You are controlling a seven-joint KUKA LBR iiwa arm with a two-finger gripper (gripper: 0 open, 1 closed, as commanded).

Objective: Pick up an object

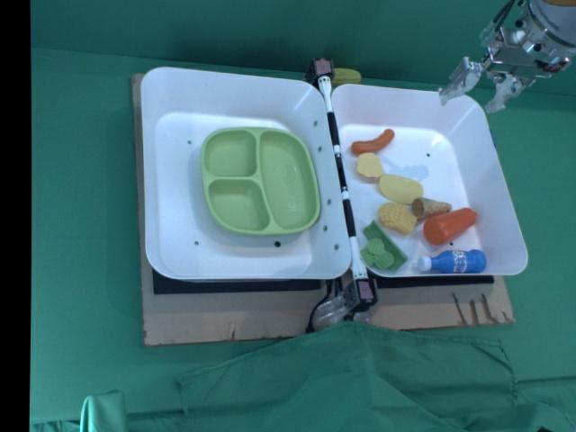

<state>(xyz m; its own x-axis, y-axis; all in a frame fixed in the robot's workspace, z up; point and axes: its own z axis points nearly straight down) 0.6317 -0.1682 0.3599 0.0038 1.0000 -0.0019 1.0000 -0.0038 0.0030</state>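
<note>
Silver metal pincer (478, 86) with two pale fingers, thin cables, orange band above the wrist.

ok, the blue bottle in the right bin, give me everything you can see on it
The blue bottle is small and looks like a plastic toy: blue body, pale label band around its middle, white cap pointing toward the view's left. It lies on its side in the right bin, in the near corner along the front wall. The orange carrot lies just behind it; I cannot tell whether they touch. The hand hovers above the bin's far rim, well away from it.
</note>
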